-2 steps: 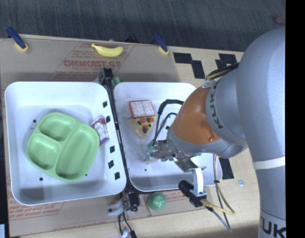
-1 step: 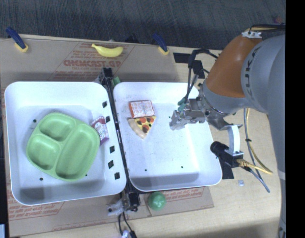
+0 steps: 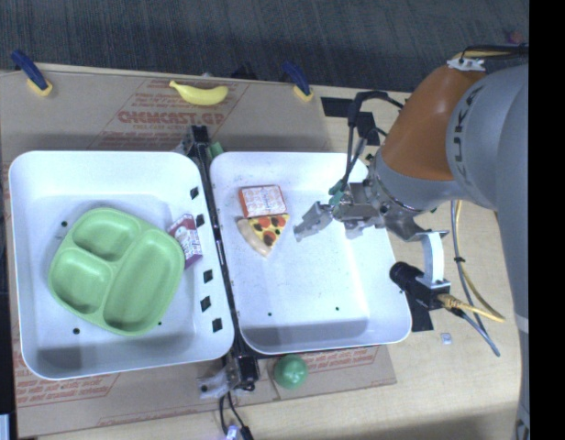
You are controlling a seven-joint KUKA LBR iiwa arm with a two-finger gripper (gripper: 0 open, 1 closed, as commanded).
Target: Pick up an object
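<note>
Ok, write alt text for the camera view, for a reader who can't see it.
A grey KUKA arm's gripper hovers over the right white bin, beside a toy pizza slice and a small red box. The left bin holds a green divided plate and a red packet. A toy banana and a green ball lie outside the bins.

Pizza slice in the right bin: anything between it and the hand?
Nothing visible. The hand sits over the right bin, just right of the pizza slice, with bare bin floor between them. The red-and-white packet lies just behind the slice, off that line.
</note>
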